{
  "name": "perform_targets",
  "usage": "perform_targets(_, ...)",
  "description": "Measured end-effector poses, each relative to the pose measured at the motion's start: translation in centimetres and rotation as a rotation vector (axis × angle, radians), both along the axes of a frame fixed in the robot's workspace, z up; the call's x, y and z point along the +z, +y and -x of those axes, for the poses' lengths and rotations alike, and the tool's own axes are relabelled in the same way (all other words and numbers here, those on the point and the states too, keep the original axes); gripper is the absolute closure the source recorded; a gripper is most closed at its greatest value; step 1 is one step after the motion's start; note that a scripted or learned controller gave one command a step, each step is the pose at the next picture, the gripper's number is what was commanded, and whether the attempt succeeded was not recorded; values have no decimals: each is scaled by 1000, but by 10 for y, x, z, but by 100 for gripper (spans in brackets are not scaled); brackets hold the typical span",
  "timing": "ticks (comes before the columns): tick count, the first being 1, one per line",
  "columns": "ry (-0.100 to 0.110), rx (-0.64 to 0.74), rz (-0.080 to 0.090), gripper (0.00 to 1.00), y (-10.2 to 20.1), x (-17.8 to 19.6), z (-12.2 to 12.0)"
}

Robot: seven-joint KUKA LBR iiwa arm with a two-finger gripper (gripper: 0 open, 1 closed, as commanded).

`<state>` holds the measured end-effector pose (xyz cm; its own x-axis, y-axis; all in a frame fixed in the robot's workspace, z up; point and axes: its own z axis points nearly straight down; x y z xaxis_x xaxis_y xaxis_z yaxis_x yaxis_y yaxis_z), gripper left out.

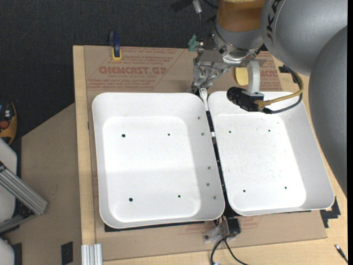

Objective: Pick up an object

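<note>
Landmark: the seam where the two white bins meet.
Gripper: at the seam's far end, above the rims; whether its fingers are spread or closed, I cannot tell.
Object to pick: none visible in the left bin or the right bin.
Doing it well: I judge it should move off the rims, find an object, then descend.
Count: two bins, one arm, one blue clamp beyond the left bin.
</note>
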<state>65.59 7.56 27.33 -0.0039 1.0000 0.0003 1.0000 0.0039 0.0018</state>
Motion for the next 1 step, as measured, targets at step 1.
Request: perform_targets(1, -6, -8, 2, 100, -52, 52, 5)
